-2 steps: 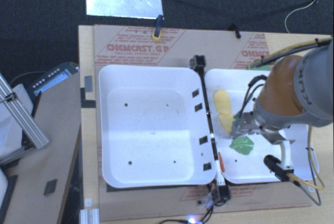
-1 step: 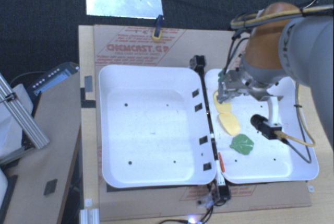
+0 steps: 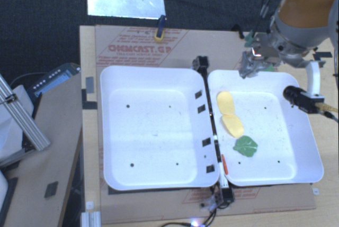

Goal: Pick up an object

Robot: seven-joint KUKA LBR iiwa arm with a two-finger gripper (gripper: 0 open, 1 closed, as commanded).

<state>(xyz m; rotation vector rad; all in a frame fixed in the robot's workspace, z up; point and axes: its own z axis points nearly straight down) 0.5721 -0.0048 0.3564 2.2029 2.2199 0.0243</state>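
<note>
Plainly, red "CHEMCAST GP" lettering (image 3: 139,48) on the board behind both bins (image 3: 159,75); fingers' (image 3: 249,71) state impossible to tell.

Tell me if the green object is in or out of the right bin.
In. The green object lies on the right bin's floor, just below two yellow pieces.

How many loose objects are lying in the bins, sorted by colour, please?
Yellow: 2, upper yellow piece and lower yellow piece, both in the right bin.
Green: 1, green piece, same bin.
Total: 3
</note>
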